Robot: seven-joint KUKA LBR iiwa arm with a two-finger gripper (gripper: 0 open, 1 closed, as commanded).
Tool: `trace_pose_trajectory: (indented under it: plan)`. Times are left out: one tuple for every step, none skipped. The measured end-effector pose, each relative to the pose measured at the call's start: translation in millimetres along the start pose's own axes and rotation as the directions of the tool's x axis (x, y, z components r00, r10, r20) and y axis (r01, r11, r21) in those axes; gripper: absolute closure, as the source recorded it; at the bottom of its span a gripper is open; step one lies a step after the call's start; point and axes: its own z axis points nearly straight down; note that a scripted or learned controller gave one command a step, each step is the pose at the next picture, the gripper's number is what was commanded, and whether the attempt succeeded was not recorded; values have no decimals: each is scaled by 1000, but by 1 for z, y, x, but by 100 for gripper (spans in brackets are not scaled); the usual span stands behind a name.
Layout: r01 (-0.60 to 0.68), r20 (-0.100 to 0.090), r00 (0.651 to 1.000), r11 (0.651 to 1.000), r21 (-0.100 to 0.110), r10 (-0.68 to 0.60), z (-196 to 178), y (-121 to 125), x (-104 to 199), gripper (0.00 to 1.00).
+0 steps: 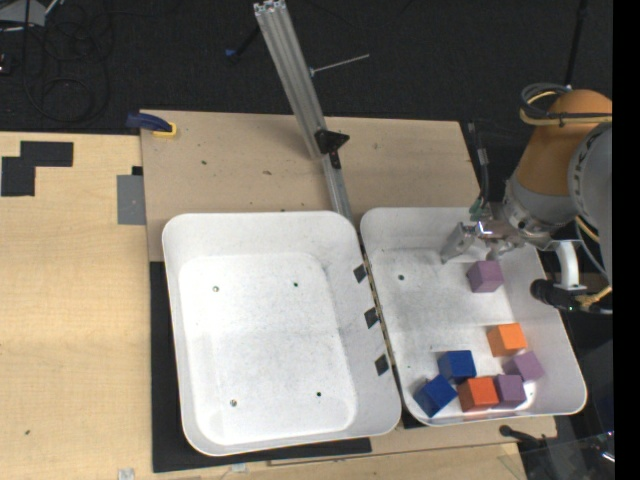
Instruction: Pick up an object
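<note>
The gripper hangs over the far part of the right bin, with the arm and its orange band reaching in from the right. Its metal fingers look spread apart with nothing between them, one tip pointing toward the bin's middle and the other nearer the arm.

The closest thing to take is a purple block, which lies on the floor of the right bin just beside the gripper, on its near side. It stands alone, well apart from the other blocks, so I judge it the likely target.

The remaining blocks sit in the near corner of the right bin: an orange block, a second purple block just beyond it toward the rim, a blue block, another blue block at the bin's front edge, a red-orange block and a third purple one touching it. The left bin, beside the right bin, holds nothing I can make out.

The lone purple block looks like a small, stiff cube, probably light and not fragile. Its flat sides should give a fair hold if the fingers close across two opposite faces, squarely, near the middle of its height. A skewed approach could push a corner and spin or slide it over the smooth bin floor. The packed blocks in the corner leave less room for fingers to drop between them.
</note>
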Motion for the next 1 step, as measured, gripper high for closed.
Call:
trace_pose_trajectory:
  plan:
    - [2, 1, 1000, 1000, -3, -2, 17, 0, 1, 0]
